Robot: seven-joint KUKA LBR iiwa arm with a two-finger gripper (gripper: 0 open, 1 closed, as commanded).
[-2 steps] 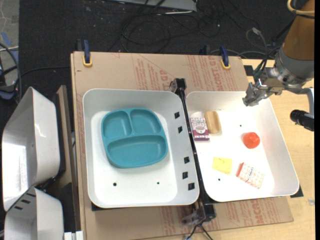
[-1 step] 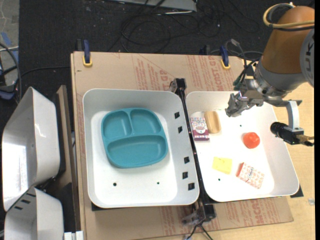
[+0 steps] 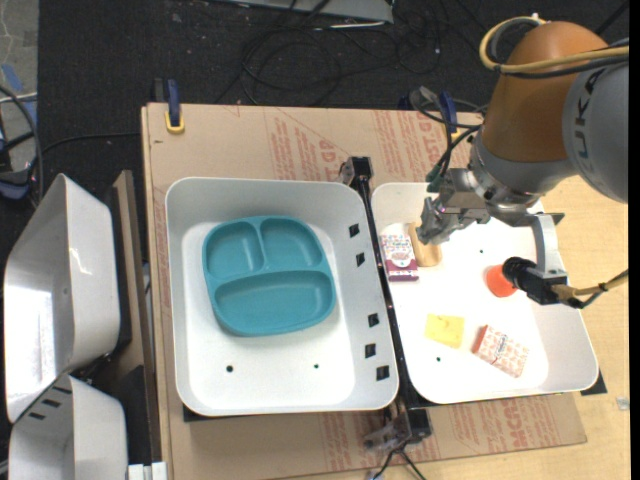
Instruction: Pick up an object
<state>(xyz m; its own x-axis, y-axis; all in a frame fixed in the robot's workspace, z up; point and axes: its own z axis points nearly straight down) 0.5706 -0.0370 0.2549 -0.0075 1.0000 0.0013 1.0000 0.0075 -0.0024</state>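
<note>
Your grey two-finger gripper (image 3: 433, 230) hangs right above the small tan wooden block (image 3: 428, 253), beside the pink-white carton (image 3: 399, 252); grip state unclear

We look down from one fixed camera above the counter (image 3: 250, 133), tilted at a slant. It sits far enough back to take in both white bins, left bin (image 3: 190, 298) and right bin (image 3: 560, 368), and dark floor (image 3: 90, 58) beyond the counter's far edge.

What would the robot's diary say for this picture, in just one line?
gripper: low in right white bin | over: tan block beside small pink-and-white box | lifted: nothing seen | left bin: teal divided plate
</note>
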